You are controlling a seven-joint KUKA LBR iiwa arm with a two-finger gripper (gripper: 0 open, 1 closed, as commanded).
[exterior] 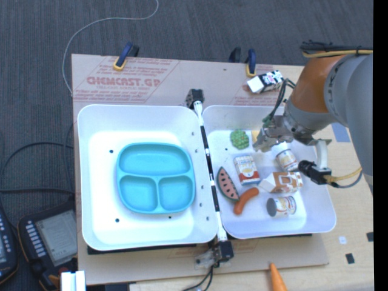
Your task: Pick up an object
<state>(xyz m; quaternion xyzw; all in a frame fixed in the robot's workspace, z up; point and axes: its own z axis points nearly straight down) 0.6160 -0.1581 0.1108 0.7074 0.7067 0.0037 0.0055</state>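
My gripper (pixel 265 140) hangs over the back middle of the right bin (pixel 321 223), just right of a green broccoli-like piece (pixel 240 139). Nothing shows as held. In front of it lie a small fries box (pixel 245 167), a watermelon slice (pixel 227 184) and an orange-red sausage (pixel 245 200). To the right are a tin can (pixel 286 159), a brown-and-white carton (pixel 286 182) and a second can (pixel 282 206).
The left bin (pixel 97 223) holds a blue divided plate (pixel 156 177). A black clamp (pixel 195 97) sits at the back of the ridge between the bins. A small white-and-black item (pixel 265 81) lies on the board behind the right bin.
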